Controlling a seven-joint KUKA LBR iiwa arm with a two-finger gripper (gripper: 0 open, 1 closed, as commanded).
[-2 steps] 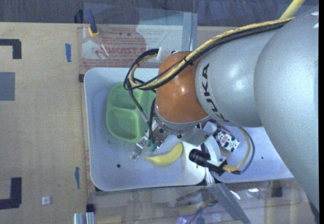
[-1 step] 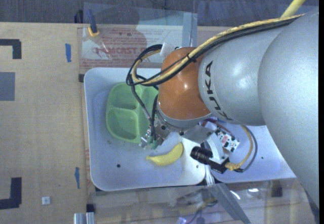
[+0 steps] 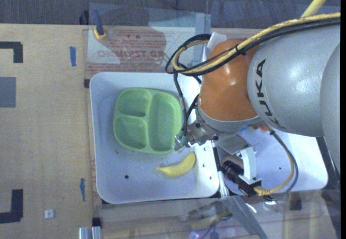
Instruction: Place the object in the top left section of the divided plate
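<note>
Banana (image 3: 177, 166) just below tool (image 3: 181, 140), beside green plate (image 3: 147, 120)

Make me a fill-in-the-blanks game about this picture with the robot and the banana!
1. The divided plate is the colour ____.
2. The banana lies in the white bin, just ____ the plate, nearer the picture's bottom edge.
3. The plate is split into ____ sections.
4. The band above the robot's wrist is coloured ____.

Missing words: green; outside; three; orange
</note>
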